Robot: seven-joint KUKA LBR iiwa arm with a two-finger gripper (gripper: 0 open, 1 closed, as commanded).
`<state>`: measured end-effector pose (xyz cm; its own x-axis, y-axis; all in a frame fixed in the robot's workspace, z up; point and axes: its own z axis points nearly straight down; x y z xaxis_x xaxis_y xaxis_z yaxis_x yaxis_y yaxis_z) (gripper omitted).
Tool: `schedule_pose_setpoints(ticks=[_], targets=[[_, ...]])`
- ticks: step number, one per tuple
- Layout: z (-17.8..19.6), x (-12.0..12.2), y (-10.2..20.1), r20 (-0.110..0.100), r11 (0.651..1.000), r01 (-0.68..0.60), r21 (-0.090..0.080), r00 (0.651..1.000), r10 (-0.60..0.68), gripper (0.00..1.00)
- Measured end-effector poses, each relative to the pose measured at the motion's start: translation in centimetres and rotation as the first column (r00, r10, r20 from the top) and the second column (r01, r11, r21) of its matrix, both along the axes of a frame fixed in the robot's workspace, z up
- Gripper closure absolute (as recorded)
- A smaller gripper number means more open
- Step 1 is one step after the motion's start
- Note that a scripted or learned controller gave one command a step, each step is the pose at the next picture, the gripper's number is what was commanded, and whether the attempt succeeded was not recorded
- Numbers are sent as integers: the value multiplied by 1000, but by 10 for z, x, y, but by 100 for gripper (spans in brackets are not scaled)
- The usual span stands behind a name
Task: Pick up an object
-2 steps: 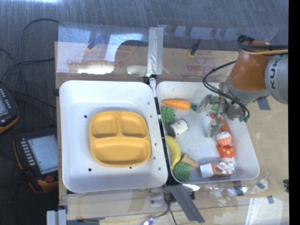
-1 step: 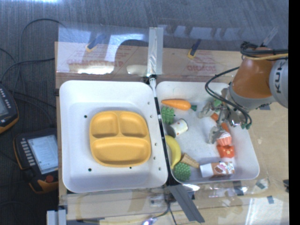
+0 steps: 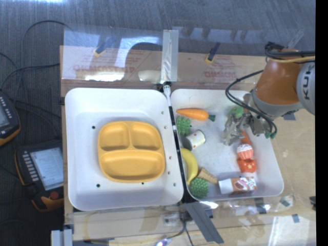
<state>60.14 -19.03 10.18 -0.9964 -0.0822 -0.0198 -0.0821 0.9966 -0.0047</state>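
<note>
The right bin (image 3: pixel 266 186) holds a carrot (image 3: pixel 193 114), a spiky green ball (image 3: pixel 183 125), a small white cup (image 3: pixel 196 137), a banana (image 3: pixel 189 163), a cone on a green bumpy ball (image 3: pixel 202 182), a white packet (image 3: pixel 237 184), an orange-red cupcake toy (image 3: pixel 245 158) and a green toy (image 3: pixel 236 111). My gripper (image 3: pixel 233 128) hangs low in the bin's upper right part, just left of the cupcake toy and below the green toy. Nothing shows between its fingers.
The left bin (image 3: pixel 82 111) carries a yellow divided plate (image 3: pixel 131 150). A metal post (image 3: pixel 169 55) stands behind the seam between the bins. Cables and control boxes (image 3: pixel 38 165) lie left of the bench.
</note>
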Motion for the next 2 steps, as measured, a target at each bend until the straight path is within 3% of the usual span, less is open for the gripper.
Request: schedule_pose_setpoints(ticks=[1, 2], targets=[[-10, 18, 44, -5, 982, 190, 1, 982, -190, 100], [-11, 17, 44, -8, 982, 190, 0, 982, -190, 0]])
